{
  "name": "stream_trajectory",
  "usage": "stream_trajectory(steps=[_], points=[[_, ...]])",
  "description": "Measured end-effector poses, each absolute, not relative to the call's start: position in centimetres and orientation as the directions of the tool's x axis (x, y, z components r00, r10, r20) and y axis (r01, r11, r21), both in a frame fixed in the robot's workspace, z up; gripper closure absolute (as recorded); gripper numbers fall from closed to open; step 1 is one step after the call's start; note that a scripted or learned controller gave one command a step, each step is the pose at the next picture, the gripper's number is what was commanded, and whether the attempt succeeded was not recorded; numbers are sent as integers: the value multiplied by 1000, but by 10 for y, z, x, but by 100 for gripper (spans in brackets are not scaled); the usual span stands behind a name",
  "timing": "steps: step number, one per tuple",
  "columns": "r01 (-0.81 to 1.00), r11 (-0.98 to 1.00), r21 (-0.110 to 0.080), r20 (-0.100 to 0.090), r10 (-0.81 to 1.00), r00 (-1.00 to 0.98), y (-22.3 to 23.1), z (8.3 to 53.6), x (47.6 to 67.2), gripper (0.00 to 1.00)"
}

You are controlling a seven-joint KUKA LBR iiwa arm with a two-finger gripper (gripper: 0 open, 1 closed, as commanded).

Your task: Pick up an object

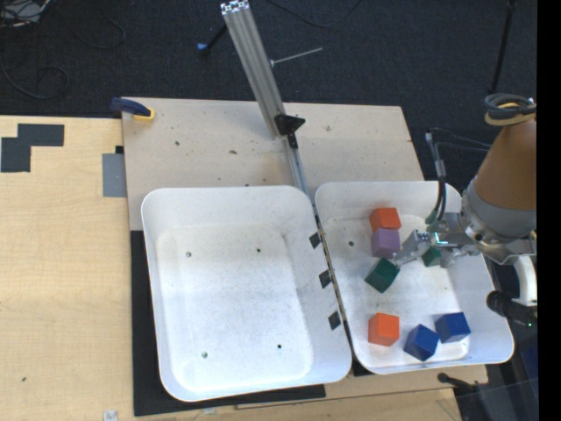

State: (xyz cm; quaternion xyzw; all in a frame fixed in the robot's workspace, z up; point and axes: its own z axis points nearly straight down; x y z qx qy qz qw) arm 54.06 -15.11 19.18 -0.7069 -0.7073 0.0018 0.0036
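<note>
My gripper (422,247) hangs low over the right bin (491,349), near its middle right. A small dark green piece (431,257) shows right under the gripper, partly hidden by it. Just left of the gripper sit a purple cube (385,241), an orange cube (384,218) behind it, and a dark green cube (382,275) in front of it. Near the bin's front edge lie another orange cube (383,329) and two blue cubes (422,341) (452,326).
The left bin (158,235) stands beside the right one, with black clips (324,278) along the shared wall. A slanted aluminium post (257,67) rises behind the bins. The arm's orange band (513,169) fills the right edge.
</note>
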Motion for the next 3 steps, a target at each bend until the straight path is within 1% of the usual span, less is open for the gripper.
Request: stream_trajectory(steps=[1,2,3], points=[[1000,-1,-3,1,1000,1,-152,194,541,0],[1000,-1,-10,3,1000,1,-145,132,535,0],[1000,-2,-2,3,1000,2,-144,92,536,0]])
